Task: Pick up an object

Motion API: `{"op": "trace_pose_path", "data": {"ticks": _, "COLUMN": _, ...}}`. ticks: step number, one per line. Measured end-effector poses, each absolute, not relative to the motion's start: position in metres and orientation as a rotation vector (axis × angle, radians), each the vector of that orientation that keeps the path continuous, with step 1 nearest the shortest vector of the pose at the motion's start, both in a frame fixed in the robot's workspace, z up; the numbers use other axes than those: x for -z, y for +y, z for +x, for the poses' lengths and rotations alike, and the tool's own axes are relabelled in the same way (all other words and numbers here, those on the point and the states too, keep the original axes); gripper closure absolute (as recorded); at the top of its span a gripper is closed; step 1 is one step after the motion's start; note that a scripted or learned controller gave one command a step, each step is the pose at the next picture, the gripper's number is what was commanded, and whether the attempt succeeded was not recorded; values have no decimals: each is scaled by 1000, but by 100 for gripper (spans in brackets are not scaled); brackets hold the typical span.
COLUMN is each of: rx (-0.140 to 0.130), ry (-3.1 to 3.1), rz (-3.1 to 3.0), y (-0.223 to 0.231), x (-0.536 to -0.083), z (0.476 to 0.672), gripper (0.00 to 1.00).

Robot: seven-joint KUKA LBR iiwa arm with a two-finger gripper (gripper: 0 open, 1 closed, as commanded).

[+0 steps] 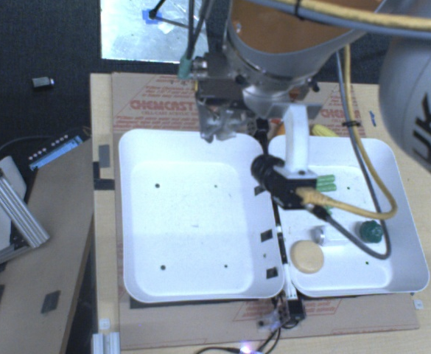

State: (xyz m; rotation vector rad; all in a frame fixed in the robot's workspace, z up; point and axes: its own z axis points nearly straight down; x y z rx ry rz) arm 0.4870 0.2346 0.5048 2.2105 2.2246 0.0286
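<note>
We see the left bin [186, 220] open across its whole floor. In the right bin [399, 257], a tan disc [307, 257], a green knob [370, 231] and looping cables [362, 220] crowd the floor, with the arm overhanging its far end.

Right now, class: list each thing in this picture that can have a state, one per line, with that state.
Left bin: flat on the bench, bare white floor showing.
Right bin: flat on the bench, holding small objects.
Round tan piece: lying flat in the right bin.
Dark green piece: lying in the right bin, beside the cable.
Gripper: over the left bin's far edge.
</note>
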Motion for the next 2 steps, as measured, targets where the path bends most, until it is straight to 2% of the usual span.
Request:
{"op": "trace_pose_path", "data": {"ticks": 1, "rx": -3, "ry": 2228, "rz": 2215, "y": 234, "x": -494, "z": 486, "gripper": 100}}
{"op": "trace_pose_path", "data": {"ticks": 2, "rx": 3, "ry": 2223, "rz": 2220, "y": 234, "x": -454, "z": 486, "gripper": 100}}
